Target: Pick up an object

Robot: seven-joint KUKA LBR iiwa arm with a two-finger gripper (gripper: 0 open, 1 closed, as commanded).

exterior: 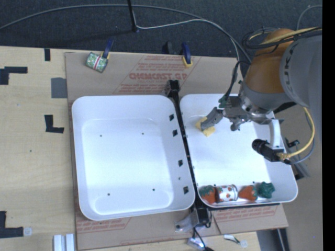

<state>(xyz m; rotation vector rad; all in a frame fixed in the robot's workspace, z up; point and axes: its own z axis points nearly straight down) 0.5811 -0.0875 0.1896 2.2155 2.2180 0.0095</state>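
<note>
Because the gripper (208,123) is seen touching the yellow block (207,128) near the right bin (285,184) wall, its opening cannot be told, and the block could be pushed aside.

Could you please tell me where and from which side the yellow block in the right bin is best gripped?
Probably across its short sides, from straight above. The yellow block lies flat on the right bin floor near the dividing wall, so a sideways approach looks cramped. The gripper is already at it.
</note>
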